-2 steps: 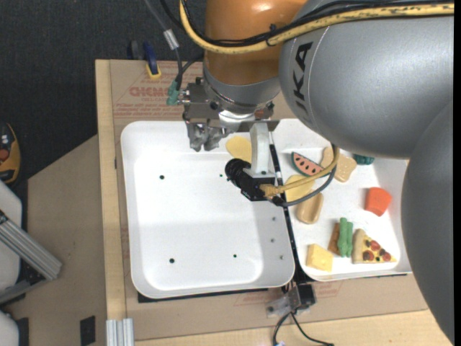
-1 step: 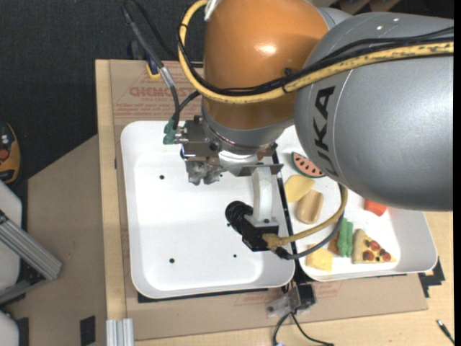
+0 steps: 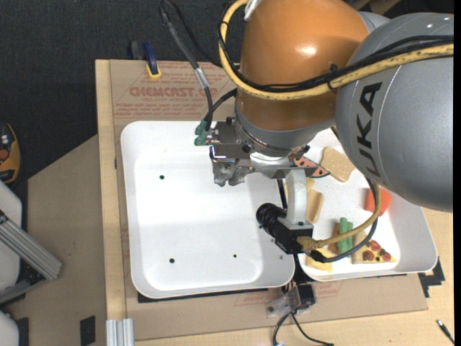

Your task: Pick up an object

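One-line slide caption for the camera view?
KUKA arm reaches over two white bins, above toy food pieces in the right bin.

a brown board surface (image 3: 166, 85) printed "chemcast" lies on dark floor (image 3: 57, 20); an aluminium rail (image 3: 29, 247) sits at eight o'clock.

Red print reading "CHEMCAST" runs across the brown board (image 3: 173, 92) on the bench, behind the left white bin (image 3: 144, 193); smaller red lines under it are too faint to read. Black letters "UKA" stand on the grey arm (image 3: 403, 121).
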You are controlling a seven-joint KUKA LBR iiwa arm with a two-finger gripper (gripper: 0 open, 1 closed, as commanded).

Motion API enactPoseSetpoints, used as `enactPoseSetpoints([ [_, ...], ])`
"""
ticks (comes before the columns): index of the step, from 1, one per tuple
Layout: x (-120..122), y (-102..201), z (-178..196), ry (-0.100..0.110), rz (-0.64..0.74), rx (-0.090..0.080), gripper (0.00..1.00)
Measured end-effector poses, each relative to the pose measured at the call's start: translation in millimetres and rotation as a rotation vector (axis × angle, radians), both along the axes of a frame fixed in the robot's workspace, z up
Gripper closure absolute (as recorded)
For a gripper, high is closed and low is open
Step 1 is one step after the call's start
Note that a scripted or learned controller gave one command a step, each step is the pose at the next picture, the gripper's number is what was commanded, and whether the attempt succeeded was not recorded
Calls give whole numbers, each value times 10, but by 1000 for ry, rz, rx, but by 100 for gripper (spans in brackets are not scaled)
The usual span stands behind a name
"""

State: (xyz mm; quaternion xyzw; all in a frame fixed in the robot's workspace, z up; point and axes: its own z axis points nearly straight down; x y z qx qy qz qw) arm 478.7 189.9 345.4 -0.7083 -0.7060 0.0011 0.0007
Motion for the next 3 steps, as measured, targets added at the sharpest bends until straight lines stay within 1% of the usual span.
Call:
enactPoseSetpoints([
  [1, 0, 365, -71, -2, 7, 1, 100],
  [2, 829, 332, -661, -2, 0, -2, 100],
  [3, 609, 174, -2662, -2, 1, 1, 100],
])
